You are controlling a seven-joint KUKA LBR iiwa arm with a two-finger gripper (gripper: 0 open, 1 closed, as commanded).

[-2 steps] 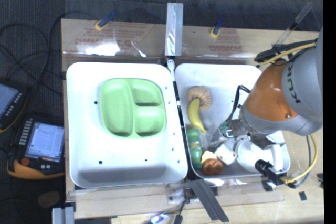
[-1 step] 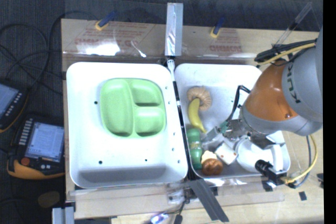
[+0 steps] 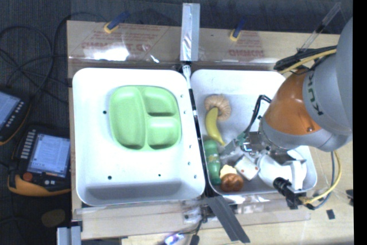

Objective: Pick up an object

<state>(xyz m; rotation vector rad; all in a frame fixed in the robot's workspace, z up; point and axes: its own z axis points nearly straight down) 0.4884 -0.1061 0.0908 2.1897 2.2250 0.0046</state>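
Observation:
In the right bin (image 3: 229,80) lie a tan ridged piece (image 3: 218,104), a yellow banana (image 3: 214,125), a green object (image 3: 212,159) and a red-brown round thing (image 3: 232,182) with a pale top, all along the bin's left side. My gripper (image 3: 243,153) hangs low over the bin's front middle, just right of the green object and above the red-brown one. The wrist hides its fingertips. I see nothing between the fingers.
The left bin (image 3: 92,169) holds a green divided plate (image 3: 145,117). A metal strip (image 3: 190,31) stands behind the wall between the bins. The arm (image 3: 309,106) covers the right bin's right half. Tablets and cables lie off the bench at the left.

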